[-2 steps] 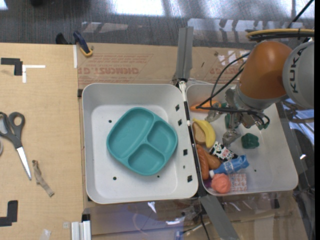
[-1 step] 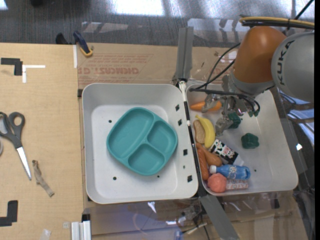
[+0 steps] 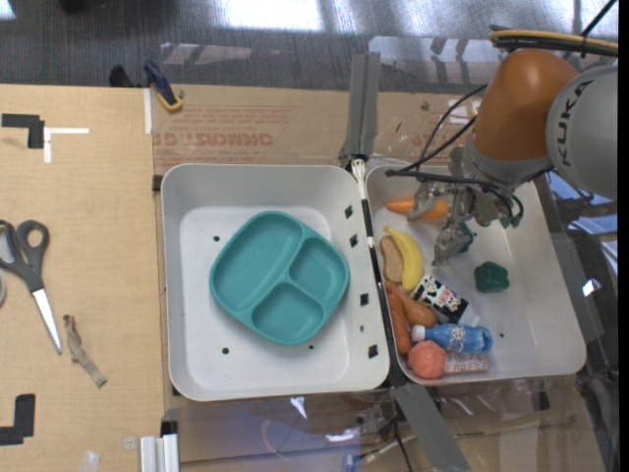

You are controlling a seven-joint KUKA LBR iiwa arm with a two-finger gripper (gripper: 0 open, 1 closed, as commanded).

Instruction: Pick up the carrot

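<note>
Bench with two white bins: the carrot (image 3: 403, 206) lies at the right bin's (image 3: 550, 293) far left, long axis crosswise, just left of the gripper (image 3: 444, 226); finger state cannot be told.

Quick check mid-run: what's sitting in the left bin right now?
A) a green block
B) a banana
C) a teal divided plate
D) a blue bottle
C: the teal divided plate lies in the left bin; the banana sits in the right bin.
</note>
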